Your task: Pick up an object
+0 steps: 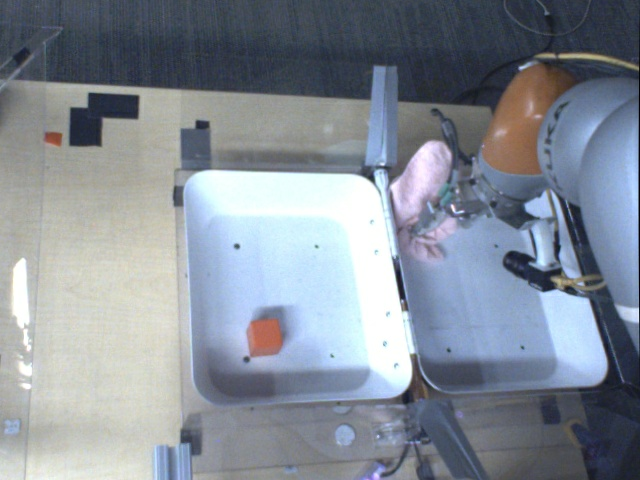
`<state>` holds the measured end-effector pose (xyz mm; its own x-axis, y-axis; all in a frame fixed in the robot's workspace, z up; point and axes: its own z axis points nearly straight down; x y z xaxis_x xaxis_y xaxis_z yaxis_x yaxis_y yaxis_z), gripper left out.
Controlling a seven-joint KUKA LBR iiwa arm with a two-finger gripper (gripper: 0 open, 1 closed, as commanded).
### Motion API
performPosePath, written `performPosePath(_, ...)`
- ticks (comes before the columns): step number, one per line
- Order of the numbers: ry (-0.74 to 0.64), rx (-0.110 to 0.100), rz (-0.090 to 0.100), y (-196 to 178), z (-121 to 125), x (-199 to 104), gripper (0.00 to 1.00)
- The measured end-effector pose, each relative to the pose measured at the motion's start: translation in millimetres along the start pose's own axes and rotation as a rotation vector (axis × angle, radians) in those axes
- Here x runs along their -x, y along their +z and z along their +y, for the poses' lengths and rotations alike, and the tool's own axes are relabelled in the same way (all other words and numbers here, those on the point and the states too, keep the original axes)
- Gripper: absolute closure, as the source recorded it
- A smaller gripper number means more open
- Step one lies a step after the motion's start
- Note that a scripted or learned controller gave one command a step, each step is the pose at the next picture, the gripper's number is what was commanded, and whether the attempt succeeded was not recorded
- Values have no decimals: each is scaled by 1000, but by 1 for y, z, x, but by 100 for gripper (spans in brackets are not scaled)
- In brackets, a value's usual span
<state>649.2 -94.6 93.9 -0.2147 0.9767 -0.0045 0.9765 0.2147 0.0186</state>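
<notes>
Camera view: 2 white bins side by side on the bench, left bin [205, 268] w/ 1 orange block [265, 337] near its front-left corner, right bin [570, 363] w/ 1 pink cloth [420, 193] bunched at its back-left corner, draped against the divider btwn bins. 1 arm [560, 118] reaches in from the right; gripper [441, 215] sits at the cloth's right edge, pinching a fold of the pink cloth btwn its tips.
</notes>
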Motion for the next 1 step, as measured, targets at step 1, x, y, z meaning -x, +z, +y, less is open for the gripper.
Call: performPosePath(1, -95, -20, 23, 3, 10, 60, 0)
